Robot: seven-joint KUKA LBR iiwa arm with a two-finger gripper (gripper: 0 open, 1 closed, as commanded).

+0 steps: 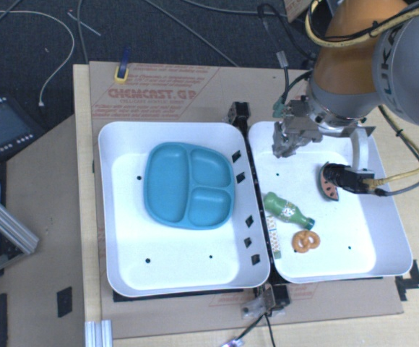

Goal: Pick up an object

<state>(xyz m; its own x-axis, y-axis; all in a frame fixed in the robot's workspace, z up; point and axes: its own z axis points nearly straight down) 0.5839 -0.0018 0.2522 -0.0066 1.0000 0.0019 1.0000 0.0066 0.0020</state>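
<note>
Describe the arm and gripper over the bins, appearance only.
The arm is bulky and rounded, with grey casing and a glossy orange band above the wrist. Yellow and black cables loop around it. The gripper is a small grey metal unit below the wrist.

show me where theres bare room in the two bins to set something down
Left white bin: a bare strip in front of the blue divided plastic plate. Right white bin: bare front right corner. Crowded around the green bottle, pretzel and tool.
</note>
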